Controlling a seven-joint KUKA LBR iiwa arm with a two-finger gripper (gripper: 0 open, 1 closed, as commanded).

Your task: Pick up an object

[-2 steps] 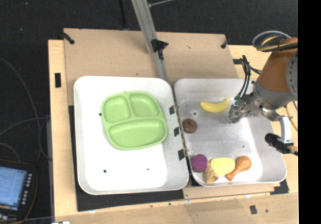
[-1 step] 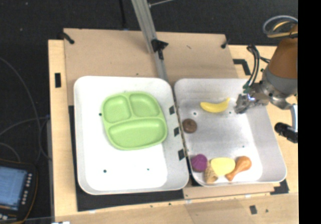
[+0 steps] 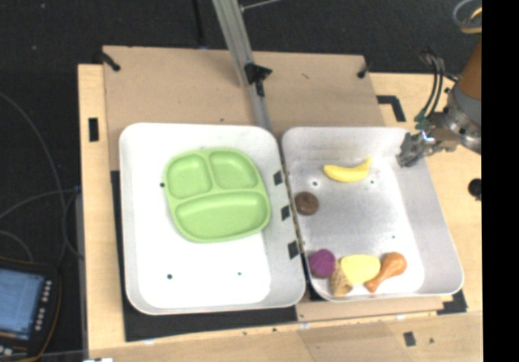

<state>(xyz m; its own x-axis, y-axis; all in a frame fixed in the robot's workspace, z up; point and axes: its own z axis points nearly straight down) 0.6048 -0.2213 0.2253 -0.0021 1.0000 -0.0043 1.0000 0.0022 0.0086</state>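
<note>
Right bin (image 3: 422, 214), near edge: purple ball (image 3: 322, 262), yellow piece (image 3: 357, 269), orange drumstick (image 3: 386, 268), clustered and touching. Mid, by the divider: brown ball (image 3: 306, 203). Far end: banana (image 3: 347, 171), long axis across the bin, tips curling away from the camera. Left bin (image 3: 146, 271): green tray (image 3: 216, 194). Gripper (image 3: 412, 147): at the right bin's far right corner, holding nothing; finger spread cannot be told. Step: approach, judged. Next: descend over one item, likely the banana, jaws across its width.

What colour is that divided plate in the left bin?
Light green; the three-compartment plastic plate shows plainly in the camera view.
</note>
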